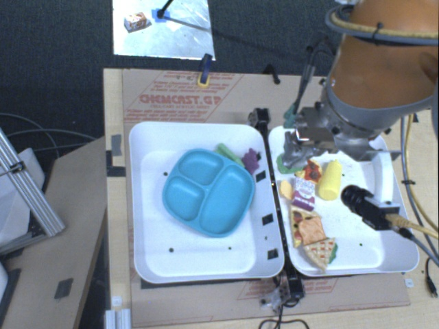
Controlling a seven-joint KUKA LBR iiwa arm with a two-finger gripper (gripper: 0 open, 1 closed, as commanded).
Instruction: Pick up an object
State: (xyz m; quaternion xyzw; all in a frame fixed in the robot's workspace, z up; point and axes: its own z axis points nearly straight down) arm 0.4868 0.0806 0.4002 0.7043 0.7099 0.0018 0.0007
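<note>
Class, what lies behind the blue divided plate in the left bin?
Behind the blue divided plate, a green piece and a purple toy poke out; the plate covers their lower parts.

A blue divided plate (208, 191) lies in the left bin (147, 252) — a shiny sheet (163, 18) sits at twelve o'clock.

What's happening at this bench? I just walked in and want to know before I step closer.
A grey and orange robot arm reaches in from the right, and its tool is down over the far left corner of the right bin, among toy food: a yellow piece, a sandwich wedge and a purple packet. I can't tell whether it holds anything. The left bin holds a blue divided plate, with a small purple and a green item at its far edge.
</note>
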